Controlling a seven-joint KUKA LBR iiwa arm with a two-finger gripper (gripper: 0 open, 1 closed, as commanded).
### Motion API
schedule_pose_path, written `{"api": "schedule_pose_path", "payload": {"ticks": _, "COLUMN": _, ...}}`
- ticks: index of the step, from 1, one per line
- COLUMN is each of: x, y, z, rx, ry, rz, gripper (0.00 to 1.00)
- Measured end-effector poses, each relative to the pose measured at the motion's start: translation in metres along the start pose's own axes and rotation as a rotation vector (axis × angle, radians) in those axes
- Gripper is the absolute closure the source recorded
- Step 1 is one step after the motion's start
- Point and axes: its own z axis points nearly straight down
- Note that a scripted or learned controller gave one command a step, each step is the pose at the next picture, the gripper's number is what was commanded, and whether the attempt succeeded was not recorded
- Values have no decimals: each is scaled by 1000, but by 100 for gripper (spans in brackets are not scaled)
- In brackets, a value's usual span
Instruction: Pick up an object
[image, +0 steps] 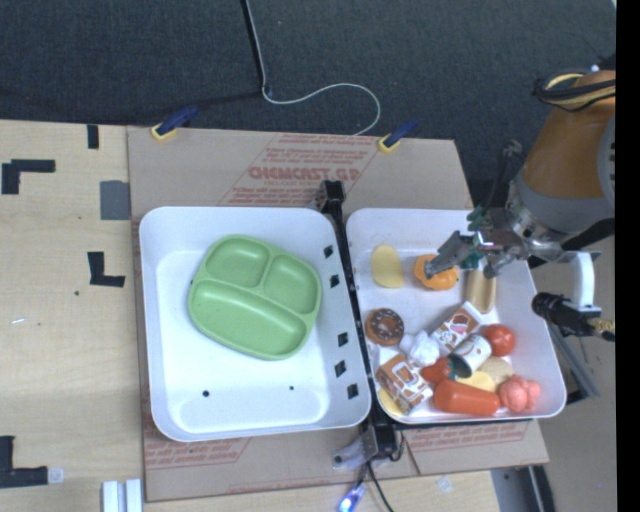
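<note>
We see a wooden surface bearing two white bins. The left bin holds a green divided plate. Over the right bin, crowded with toy food, the claw touches an orange piece; its grip is unclear.

I can see red printing on the cardboard sheet under the bins, upside down from my camera, too blurred for me to make out the words. I can't read any lettering on the small packets either.
</note>
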Motion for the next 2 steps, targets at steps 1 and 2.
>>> {"api": "schedule_pose_path", "payload": {"ticks": 1, "x": 72, "y": -50, "z": -52, "rx": -3, "ry": 2, "rz": -7, "gripper": 0}}
{"api": "schedule_pose_path", "payload": {"ticks": 2, "x": 133, "y": -82, "z": -100, "rx": -4, "ry": 2, "rz": -7, "gripper": 0}}
